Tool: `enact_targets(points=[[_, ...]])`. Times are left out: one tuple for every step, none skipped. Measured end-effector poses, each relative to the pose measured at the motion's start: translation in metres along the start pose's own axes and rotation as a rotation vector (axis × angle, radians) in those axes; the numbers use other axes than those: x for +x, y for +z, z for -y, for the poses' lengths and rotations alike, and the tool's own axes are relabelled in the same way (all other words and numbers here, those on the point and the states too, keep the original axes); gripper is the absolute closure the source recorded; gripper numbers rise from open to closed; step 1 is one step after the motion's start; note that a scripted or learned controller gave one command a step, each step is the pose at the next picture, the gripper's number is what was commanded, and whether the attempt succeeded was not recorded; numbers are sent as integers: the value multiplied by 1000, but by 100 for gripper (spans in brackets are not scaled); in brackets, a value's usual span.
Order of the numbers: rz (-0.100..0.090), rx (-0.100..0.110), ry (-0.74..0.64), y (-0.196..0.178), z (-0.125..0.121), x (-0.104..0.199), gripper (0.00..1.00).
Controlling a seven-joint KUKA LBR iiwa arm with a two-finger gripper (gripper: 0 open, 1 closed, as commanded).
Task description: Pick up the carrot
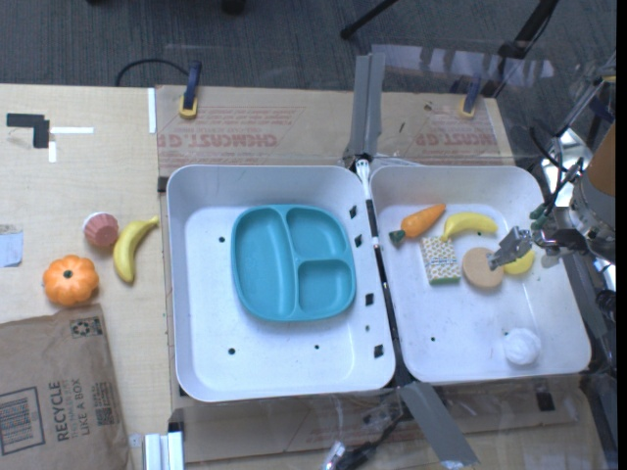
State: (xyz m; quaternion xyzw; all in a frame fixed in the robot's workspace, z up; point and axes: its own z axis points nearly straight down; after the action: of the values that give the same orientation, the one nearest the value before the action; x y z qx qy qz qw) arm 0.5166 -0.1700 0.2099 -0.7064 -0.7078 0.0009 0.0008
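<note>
Bins: two white bins, the left bin [196, 292] and the right bin [558, 346], side by side on the bench [78, 174].
Carrot: one carrot [423, 220], in the right bin near its upper left corner, lying free.
Bananas: two; one banana in the bin [468, 225] just right of the carrot, one banana on the bench [131, 248] left of the bins.
Other things in right bin: one sponge [440, 259], one tan round disc [481, 268], one white ball [520, 347].
Left bin: one teal divided tray [294, 262].
Bench, left side: one small pumpkin [71, 281], one pink cupcake [101, 230].
Arm: it reaches in from the right, low over the right bin.
Hand: the hand [513, 250] is at the disc's right edge, apart from the carrot; released, grasping nothing.
</note>
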Motion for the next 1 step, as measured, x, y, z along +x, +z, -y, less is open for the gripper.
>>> enact_targets(points=[[1,-1,-98,40,-61,-1,0]])
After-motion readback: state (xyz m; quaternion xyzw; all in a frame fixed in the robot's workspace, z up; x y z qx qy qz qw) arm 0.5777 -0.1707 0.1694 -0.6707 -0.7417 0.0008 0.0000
